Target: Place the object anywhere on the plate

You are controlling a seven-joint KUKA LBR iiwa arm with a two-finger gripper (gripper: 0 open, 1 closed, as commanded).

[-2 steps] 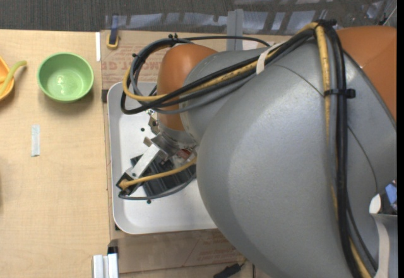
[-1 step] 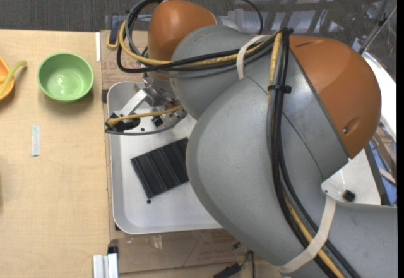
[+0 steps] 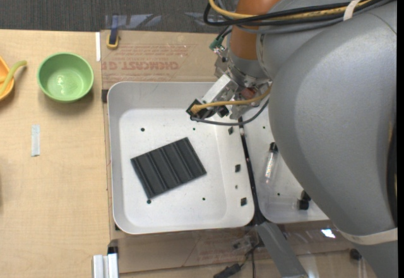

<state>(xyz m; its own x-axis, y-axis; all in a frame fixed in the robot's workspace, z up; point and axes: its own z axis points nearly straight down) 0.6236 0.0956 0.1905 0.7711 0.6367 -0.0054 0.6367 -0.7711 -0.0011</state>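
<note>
The task looked barely begun. The only plate-like thing, a dark ribbed slab (image 3: 168,167), lay flat in the left bin (image 3: 116,163), a little toward 7 o'clock from its middle, and nothing rested on it. Whether it was the plate meant could not be settled.

The likeliest object, a clear tube (image 3: 271,163), lay in the right bin (image 3: 281,191) near its 9 o'clock wall, well apart from the slab. This was a guess, since the arm (image 3: 328,112) hid most of that bin.

The pincer (image 3: 238,98) hung over the 1 o'clock corner of the left bin, tucked beneath the wrist. How far open it was, and whether it had hold of anything, could not be told.

As it appeared, the pick, the carry and the release were all left to do. A green bowl (image 3: 65,77) sat on the desk (image 3: 57,207) at 10 o'clock, outside both bins.
</note>
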